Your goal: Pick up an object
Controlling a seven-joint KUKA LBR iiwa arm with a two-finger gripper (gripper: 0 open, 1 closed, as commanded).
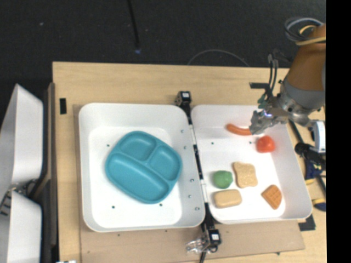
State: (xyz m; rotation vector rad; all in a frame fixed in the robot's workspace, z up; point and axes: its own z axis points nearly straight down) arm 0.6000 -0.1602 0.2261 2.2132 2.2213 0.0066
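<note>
Grey gripper: you see the gripper (259, 123) low over the far part of the right bin (293, 199), at the right end of the orange sausage-shaped piece (238, 129); whether it is open or closed I cannot tell, because it is small and blurred.
Contact: the tip seems to meet or cover the end of this piece, but I cannot say that anything is held.
Nearest things: a red round piece (265, 144) lies just beside the gripper, toward the front.
Other things in the right bin: a pale toast-like slice (245, 174), a green round piece (222, 179), a tan bread-like roll (227, 198) and an orange waffle-like piece (272, 196) lie nearer the front, apart from the gripper.
Left bin: the left bin (90, 212) holds a blue divided tray (143, 166).
Progress: in my judgement the pick is at the grasp step; no object is lifted, all rest on the bin floor. What is left is to close on one thing and raise it.
Hard to see: the right end of the sausage-shaped piece is hidden by the gripper, and the arm (307, 75) is cut by the picture's edge.
</note>
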